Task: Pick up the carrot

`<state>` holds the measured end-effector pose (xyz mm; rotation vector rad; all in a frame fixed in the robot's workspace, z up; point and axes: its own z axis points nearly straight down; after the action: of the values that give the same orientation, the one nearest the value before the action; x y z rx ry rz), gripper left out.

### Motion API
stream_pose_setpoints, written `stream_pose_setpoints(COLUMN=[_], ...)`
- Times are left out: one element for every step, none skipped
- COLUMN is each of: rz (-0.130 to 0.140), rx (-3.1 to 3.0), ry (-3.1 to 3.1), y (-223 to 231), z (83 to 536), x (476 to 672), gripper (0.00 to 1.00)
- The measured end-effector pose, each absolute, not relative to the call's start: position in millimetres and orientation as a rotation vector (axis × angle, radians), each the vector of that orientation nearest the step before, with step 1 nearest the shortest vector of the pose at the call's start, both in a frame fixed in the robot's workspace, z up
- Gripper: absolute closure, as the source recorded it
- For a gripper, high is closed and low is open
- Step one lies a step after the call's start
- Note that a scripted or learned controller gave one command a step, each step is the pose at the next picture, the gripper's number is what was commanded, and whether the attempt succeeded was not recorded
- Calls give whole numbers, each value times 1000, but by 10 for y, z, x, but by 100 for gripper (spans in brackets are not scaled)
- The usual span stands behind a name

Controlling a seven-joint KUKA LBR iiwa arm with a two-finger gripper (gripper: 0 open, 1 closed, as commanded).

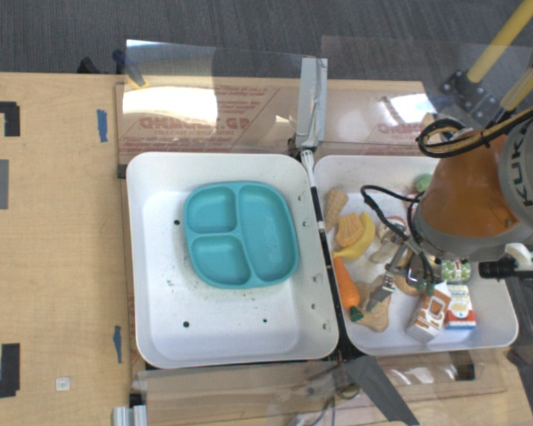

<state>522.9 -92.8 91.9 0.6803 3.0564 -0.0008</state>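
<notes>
The carrot (345,282) is orange with a green tip and lies along the left wall of the right bin (502,327), pointing toward the near edge. My gripper (390,280) hangs low over the middle of that bin, a short way right of the carrot and apart from it. It hovers above a tan biscuit-like piece (376,316). The arm's orange band (465,195) rises behind it and hides part of the bin's back right.
A teal divided plate (242,234) lies in the left bin (160,327). The right bin also holds a yellow toy (356,234), a tan cone (336,204) and two small cartons (444,311) at the front right. Black cables loop beside the wrist.
</notes>
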Motion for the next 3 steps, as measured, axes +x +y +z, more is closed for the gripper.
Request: stream_pose_setpoints(rz=[7,5,12], rx=[1024,1503,1496], ry=[2946,2748,2740], y=[-956,-937,-926], z=[930,911,1032], x=[5037,5166,5199], gripper=[0,0,100])
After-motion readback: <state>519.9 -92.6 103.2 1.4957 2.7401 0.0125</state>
